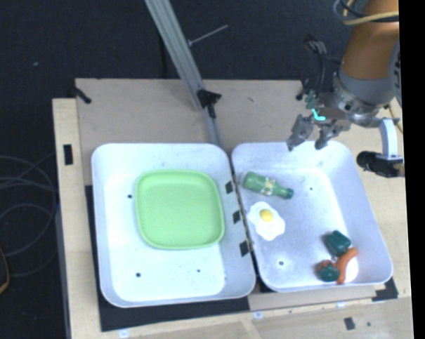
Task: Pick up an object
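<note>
Green plastic bottle [267, 185] lies on its side in my right white bin [362, 215], untouched, near the bin's left wall.

My tool [308, 141] hangs over the far edge of that bin with its two dark fingers [296, 137] spread apart and nothing between them, well apart from the bottle and up-right of it. Just below the bottle sits a toy fried egg [265, 220], white with a yellow yolk, close to it but not touching as far as I can see. In the bin's near right corner a small dark green block [336, 242] lies beside an orange, red and white toy piece [341, 266]; I cannot tell whether they touch. The left white bin [116, 226] holds a light green square plate [179, 209], lying flat. Both bins rest on the pale wooden desk [125, 92].
</note>
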Controlling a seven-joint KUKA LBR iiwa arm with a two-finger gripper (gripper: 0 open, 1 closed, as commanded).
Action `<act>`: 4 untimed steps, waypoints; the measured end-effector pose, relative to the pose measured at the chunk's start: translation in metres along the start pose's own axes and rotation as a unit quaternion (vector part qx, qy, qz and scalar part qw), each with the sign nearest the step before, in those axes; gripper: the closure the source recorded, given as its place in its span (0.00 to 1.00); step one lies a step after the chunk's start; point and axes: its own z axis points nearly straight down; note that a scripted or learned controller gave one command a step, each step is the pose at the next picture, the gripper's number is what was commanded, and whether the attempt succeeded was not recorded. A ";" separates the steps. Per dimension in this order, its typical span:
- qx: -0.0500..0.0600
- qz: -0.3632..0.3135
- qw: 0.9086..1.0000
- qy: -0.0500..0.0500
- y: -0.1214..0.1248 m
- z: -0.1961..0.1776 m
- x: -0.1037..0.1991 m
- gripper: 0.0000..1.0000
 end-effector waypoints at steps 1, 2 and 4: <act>0.000 0.000 1.000 0.000 0.000 0.000 0.000 0.00; 0.002 0.000 1.000 0.000 0.000 0.044 0.006 0.00; 0.002 0.000 1.000 0.000 -0.011 0.137 0.011 0.00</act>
